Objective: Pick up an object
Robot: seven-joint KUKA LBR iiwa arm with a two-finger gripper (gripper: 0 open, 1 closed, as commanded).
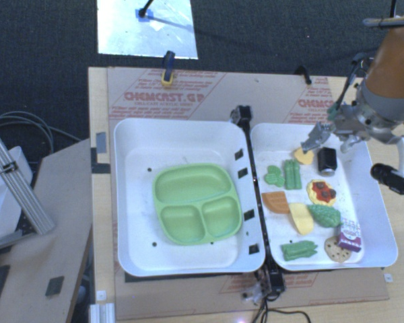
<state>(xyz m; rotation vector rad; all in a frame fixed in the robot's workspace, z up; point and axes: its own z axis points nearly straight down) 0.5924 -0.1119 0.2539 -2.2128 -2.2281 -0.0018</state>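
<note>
The arm [390,73] enters at the upper right, its orange band cut off by the frame edge, and its bulk hides the far right corner of the right bin [384,247]. The gripper [316,138] hangs low over the far end of that bin; one grey finger shows pointing down-left toward a small yellow piece [303,157], but whether the tool is spread or closed cannot be made out, and nothing is visibly held in it. Both white bins sit side by side on a cardboard sheet [209,89] printed with red lettering, laid over a pale wooden bench; dark carpet lies beyond, with a shiny silver panel [147,17] at the top and a metal frame [13,180] at the left. The left bin [131,140] holds a green divided tray [196,202] with three compartments. The toy food lies in the right bin — a black block [327,160] just beside the yellow piece, green stalks [286,175], a small pizza-like disc [322,192], an orange wedge [276,202], a yellow slab [300,218], a green broccoli-like lump [325,215], a green pod [298,249], a purple-and-white packet [350,234] and a brown cookie [334,249] — small and partly blurred.
</note>
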